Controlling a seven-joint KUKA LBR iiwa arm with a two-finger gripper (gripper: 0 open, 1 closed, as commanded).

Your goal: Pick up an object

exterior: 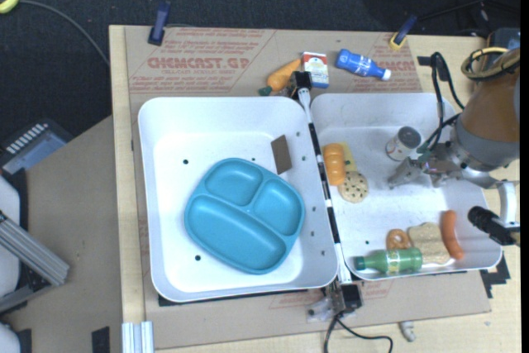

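My gripper (pixel 407 170) hangs low over the middle of the right bin (pixel 376 113), reaching in from the right. A small grey can (pixel 404 140) stands just behind it, close to its tip. To its left lie an orange bread piece (pixel 333 162) and a chocolate chip cookie (pixel 355 188). Along the bin's front lie a green bottle (pixel 390 262), a pretzel (pixel 397 240), a slice of toast (pixel 426 236) and a sausage (pixel 450 234). I see nothing held in the gripper.
The left bin (pixel 165 136) holds a blue divided plate (pixel 244 215) and a small brown block (pixel 281 153). Behind the bins on the bench lie a blue bottle (pixel 362 64), a small carton (pixel 314 69) and an orange toy (pixel 283 75).
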